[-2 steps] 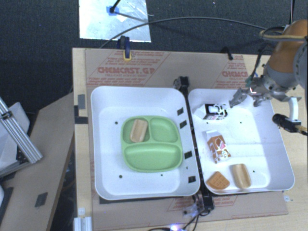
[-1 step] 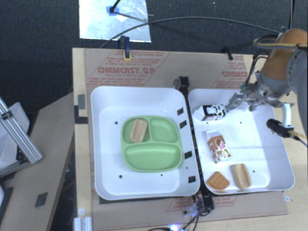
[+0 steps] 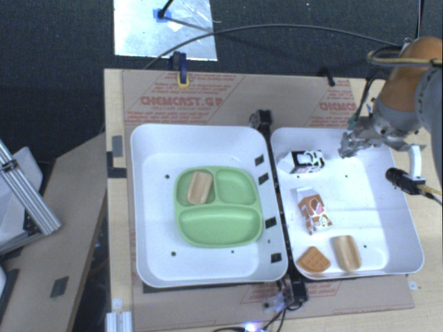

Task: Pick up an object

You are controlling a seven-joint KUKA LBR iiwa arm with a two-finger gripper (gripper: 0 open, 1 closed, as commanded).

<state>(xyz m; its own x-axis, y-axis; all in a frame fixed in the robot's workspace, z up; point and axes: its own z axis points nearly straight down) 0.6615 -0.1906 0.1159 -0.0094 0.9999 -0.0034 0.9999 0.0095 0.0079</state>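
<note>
We see the gripper (image 3: 351,146) near the black-and-white carton (image 3: 306,160), holding nothing; we cannot tell how wide it is. It might miss or push it away.

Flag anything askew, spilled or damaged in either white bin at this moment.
Nothing looks spilled or broken. The small printed carton lies tilted in the right bin, and the black-and-white packet sits crooked near that bin's far left corner. The tan bread-shaped piece rests neatly in the green divided plate. The gripper hovers at the right bin's far edge.
</note>
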